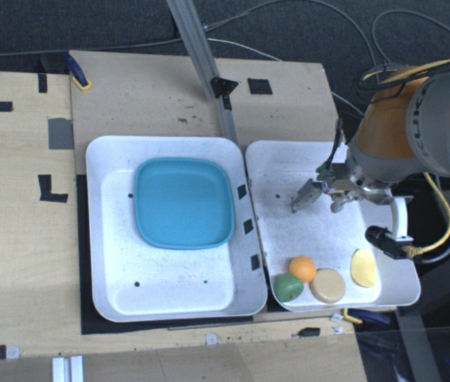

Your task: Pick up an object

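The arm (416,126) reached in from the right over the right bin (289,169), its orange band above the wrist; the gripper (320,200) hung above the bare middle of that bin, its two fingers (303,198) spread apart with nothing between them, released and holding no object; the things to be picked lay well apart from it, gathered along the near edge of the right bin: an orange ball (303,268) touching a green ball (288,287) just below it, a tan round piece (328,285) beside them, and a yellow piece (362,267) near the right corner; the left bin (110,213) held a blue square plate (184,202) lying flat; no brand, label or writing could be read anywhere on the bins, objects or bench (18,213).
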Controlling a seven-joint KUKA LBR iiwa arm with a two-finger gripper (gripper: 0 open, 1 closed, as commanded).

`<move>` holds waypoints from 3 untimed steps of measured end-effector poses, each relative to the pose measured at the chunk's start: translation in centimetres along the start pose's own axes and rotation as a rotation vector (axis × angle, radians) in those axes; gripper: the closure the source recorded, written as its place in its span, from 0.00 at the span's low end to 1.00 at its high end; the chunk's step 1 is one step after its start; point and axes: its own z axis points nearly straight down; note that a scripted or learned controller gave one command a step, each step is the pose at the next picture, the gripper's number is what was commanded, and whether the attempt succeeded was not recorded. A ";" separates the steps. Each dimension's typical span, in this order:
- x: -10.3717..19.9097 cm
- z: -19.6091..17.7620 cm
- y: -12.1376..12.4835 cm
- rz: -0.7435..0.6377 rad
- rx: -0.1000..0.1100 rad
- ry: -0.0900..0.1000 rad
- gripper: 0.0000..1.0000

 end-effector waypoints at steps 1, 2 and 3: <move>0.5 4.5 0.4 0.000 0.000 0.000 0.00; 0.6 5.9 0.5 -0.001 -0.005 -0.001 0.00; 0.5 4.9 0.5 0.000 -0.007 -0.002 1.00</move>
